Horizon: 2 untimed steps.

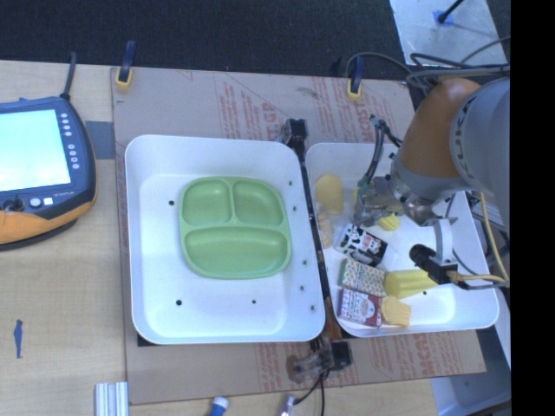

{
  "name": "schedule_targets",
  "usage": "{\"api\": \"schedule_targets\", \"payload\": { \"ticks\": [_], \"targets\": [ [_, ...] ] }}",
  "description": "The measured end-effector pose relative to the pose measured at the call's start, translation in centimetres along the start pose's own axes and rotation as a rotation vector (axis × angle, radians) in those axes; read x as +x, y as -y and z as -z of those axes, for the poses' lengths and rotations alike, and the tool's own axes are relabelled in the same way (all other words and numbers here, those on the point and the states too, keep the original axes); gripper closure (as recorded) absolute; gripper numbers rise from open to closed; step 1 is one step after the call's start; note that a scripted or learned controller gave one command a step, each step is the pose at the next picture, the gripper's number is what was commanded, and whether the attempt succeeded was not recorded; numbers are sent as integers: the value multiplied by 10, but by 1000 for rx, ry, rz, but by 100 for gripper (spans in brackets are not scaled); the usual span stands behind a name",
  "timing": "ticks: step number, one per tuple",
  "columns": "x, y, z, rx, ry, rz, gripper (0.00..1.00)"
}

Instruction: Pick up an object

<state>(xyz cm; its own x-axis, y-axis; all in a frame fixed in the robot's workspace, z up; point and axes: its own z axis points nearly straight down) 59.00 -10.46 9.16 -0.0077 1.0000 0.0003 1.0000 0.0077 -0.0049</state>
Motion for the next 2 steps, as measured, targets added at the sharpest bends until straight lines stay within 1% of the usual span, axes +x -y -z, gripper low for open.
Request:
{"api": "schedule_targets", "payload": {
  "ticks": [1, 2],
  "targets": [
    [-1, 0, 0, 0, 1, -1, 0],
    [-9, 69, 0, -1, 1, -2, 0]
  ]
}}
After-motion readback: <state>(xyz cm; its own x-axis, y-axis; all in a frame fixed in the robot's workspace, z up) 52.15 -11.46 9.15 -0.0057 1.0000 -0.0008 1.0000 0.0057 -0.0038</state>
